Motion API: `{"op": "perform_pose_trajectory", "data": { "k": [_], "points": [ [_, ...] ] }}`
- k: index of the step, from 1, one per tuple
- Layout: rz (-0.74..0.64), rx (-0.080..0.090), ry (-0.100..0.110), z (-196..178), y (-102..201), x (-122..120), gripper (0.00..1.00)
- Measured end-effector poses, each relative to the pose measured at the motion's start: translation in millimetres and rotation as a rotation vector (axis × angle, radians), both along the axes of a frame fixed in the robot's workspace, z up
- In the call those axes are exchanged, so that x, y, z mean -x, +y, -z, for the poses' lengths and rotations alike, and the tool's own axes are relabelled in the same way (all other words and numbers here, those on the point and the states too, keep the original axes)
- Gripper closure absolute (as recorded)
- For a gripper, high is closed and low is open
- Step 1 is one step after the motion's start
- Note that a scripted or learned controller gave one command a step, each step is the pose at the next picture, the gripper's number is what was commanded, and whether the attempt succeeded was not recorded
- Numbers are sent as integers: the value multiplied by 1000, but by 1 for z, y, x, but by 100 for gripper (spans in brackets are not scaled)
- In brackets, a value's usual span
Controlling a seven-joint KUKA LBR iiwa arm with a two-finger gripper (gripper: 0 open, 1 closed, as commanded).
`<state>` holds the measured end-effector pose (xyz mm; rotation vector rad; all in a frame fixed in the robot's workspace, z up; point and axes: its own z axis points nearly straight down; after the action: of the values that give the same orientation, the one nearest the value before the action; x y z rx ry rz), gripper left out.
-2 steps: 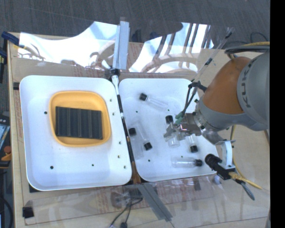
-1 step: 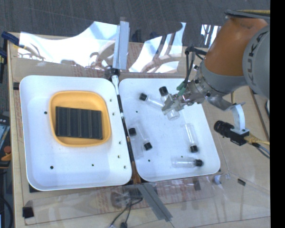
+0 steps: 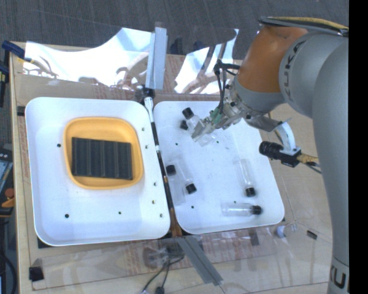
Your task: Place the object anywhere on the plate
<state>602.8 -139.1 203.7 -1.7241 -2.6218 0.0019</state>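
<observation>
Gripper sits over upper-left part of right shallow white bin, reaching in from the right on the grey arm w/ orange band. Tip area is pale and blurry, tilted down-left; can't tell how far it's open or whether anything is actually in it. Something clear/translucent shows right at the tip, but can't say if it's a vial or part of the tool.

Right bin contents: several small clear plastic vials w/ black caps. One vial at upper left, just beside the tip, caps dark, maybe two close together, hard to separate. One vial near bin's left wall, mid-height. One vial slightly below-right of that. One longer vial lying roughly vertical on right side, cap at lower end. One vial lying horizontal near the front-right corner, cap at right end. All lie on bin floor, apart from each other.

Left shallow white bin holds the yellow rounded-square plate, approx centred, slightly toward the back. Dark ribbed rectangular insert lies on plate's middle. No vial on plate; plate well apart from gripper, in the other bin.

Crumpled silver foil sheet behind both bins. Wooden bench under everything.
</observation>
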Motion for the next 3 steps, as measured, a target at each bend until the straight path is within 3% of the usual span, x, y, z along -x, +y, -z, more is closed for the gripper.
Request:
{"op": "perform_pose_trajectory", "data": {
  "k": [1, 2, 3],
  "points": [
    [0, 0, -1, 0, 0, 0, 0],
    [0, 0, -1, 0, 0, 0, 0],
    [-173, 0, -5, 12, 62, -40, 0]
  ]
}}
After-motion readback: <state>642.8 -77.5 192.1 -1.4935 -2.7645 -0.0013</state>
